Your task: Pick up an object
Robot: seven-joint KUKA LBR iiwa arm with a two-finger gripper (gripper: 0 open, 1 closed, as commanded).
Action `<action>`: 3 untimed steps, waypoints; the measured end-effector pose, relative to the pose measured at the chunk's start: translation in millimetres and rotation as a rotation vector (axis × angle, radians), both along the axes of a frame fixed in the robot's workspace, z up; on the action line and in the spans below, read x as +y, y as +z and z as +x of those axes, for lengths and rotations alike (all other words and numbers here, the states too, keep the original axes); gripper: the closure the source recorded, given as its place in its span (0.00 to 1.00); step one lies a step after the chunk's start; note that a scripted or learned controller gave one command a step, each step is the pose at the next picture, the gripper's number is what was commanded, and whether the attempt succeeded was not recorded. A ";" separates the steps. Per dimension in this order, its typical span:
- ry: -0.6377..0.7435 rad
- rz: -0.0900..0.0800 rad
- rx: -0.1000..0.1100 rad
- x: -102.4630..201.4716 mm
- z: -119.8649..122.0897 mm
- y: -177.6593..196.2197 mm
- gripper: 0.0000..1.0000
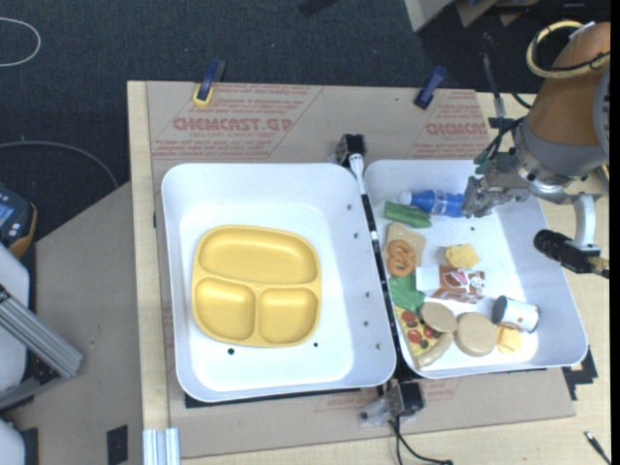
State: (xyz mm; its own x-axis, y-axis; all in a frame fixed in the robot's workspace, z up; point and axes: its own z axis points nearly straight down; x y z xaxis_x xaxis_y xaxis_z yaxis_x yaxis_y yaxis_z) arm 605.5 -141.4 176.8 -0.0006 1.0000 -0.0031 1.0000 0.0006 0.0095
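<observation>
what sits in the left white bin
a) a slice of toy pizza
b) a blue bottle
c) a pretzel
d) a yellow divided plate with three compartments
d, the yellow divided plastic plate lies alone in the left white bin, while the blue bottle, the brown pretzel and the toy pizza slice all lie in the right white bin.

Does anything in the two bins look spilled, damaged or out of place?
Nothing stands out. The yellow tray lies flat in the left bin; the toy foods, such as the pretzel, lie loose inside the right bin.
</observation>
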 end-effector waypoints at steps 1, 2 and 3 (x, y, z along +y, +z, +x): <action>0.001 0.000 0.000 -0.4 1.8 52.3 1.00; 0.002 0.006 0.013 31.8 -41.0 60.9 1.00; 0.003 0.006 0.014 70.7 -70.3 59.6 1.00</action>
State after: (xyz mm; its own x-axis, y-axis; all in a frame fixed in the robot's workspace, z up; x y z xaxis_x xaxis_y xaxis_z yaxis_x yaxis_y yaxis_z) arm 535.2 -70.6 236.4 -0.0034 1.0000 0.0030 1.0000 0.0034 -0.0041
